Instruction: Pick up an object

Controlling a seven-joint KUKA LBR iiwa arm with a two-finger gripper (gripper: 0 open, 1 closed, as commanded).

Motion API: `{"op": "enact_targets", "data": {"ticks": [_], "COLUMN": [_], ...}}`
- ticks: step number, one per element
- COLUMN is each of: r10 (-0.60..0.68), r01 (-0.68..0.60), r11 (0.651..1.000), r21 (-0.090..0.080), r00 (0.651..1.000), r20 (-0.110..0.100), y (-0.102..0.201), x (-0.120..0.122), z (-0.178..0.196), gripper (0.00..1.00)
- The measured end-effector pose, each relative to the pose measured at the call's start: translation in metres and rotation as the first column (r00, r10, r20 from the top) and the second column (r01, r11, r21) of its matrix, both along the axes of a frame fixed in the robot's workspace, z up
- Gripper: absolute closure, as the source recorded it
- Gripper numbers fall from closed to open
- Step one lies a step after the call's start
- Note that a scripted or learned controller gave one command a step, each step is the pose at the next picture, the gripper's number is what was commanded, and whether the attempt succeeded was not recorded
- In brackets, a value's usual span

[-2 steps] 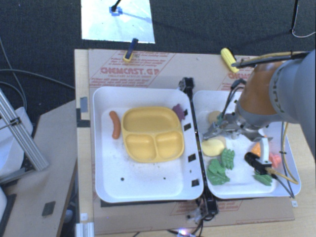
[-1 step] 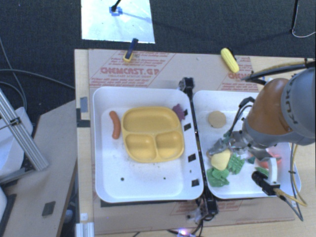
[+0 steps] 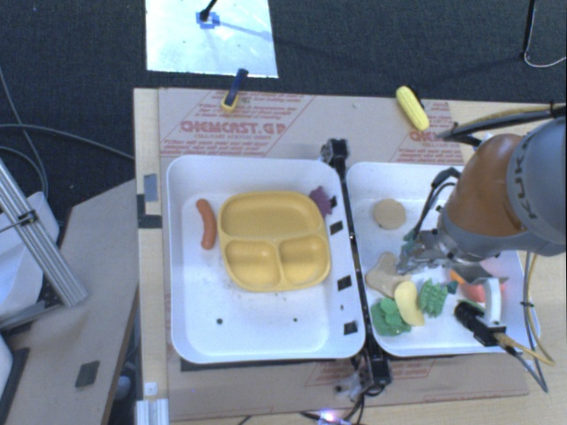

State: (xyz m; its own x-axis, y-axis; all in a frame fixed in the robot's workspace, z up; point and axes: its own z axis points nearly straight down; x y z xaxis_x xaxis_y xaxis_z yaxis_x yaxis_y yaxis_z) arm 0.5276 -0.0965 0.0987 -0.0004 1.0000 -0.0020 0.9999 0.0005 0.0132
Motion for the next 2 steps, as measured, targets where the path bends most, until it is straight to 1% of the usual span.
{"op": "enact_targets", "data": {"ticks": [1, 2], "r10": [0.002, -0.001], "r01": [-0.002, 0.001], "r11": [1.0, 1.0], "r21": [-0.003, 0.001], "r00": [1.0, 1.0], "r20": [0.0, -0.013], "y": [-0.041, -0.061], "x": [0.048, 0.039], "z": [0.076, 0.051], "gripper": [1.0, 1.0]}}
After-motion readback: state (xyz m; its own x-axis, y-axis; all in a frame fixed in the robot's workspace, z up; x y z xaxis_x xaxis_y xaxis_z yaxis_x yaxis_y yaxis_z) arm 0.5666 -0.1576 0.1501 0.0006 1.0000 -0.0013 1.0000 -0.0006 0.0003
